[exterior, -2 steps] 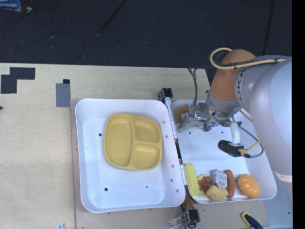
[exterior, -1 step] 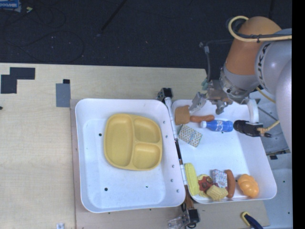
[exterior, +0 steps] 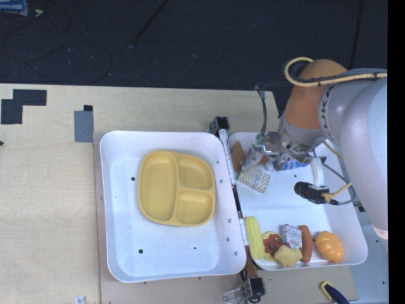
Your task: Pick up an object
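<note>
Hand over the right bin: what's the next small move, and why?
Probably lower a little toward the checkered packet. The hand sits at the far end of the right bin, just above that packet, with nothing seen held; the corn and other food lie well away at the near end.

Two shallow white bins are sitting side by side on the bench: a left bin (exterior: 120, 246) and a right bin (exterior: 354, 249). One yellow divided plate (exterior: 176, 187), with three compartments, is lying in the left bin. In the right bin, two pieces of toy corn are lying near the front, a long cob (exterior: 254, 236) and a short chunk (exterior: 286, 256). One toy sausage (exterior: 307, 242), one orange fruit-like toy (exterior: 330, 246), one small patterned packet (exterior: 255, 178) and one patterned cube (exterior: 292, 235) are also lying there.
</note>
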Motion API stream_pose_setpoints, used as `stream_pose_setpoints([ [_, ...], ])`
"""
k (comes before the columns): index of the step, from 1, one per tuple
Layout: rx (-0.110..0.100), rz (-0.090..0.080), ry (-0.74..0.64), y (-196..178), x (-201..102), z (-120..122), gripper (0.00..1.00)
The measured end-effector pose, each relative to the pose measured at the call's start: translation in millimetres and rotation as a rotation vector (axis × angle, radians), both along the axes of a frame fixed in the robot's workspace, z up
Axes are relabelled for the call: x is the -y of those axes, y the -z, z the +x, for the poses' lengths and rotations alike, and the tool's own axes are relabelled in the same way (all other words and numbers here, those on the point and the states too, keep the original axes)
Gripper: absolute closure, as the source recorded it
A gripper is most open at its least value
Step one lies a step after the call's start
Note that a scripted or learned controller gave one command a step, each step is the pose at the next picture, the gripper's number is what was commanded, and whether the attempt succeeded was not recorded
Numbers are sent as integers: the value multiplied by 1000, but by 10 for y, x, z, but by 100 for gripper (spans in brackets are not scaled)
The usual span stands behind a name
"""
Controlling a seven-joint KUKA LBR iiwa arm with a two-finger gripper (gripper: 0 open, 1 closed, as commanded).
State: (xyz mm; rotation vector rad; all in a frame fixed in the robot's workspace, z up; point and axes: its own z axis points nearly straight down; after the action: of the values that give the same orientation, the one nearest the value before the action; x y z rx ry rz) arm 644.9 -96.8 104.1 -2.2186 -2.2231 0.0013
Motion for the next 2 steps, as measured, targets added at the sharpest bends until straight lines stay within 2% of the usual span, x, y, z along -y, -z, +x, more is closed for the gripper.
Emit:
stream_pose_setpoints([
  [1, 6, -2, 1, 130, -119, 21, 0],
  [2, 9, -3, -1, 84, -120, 25, 0],
])
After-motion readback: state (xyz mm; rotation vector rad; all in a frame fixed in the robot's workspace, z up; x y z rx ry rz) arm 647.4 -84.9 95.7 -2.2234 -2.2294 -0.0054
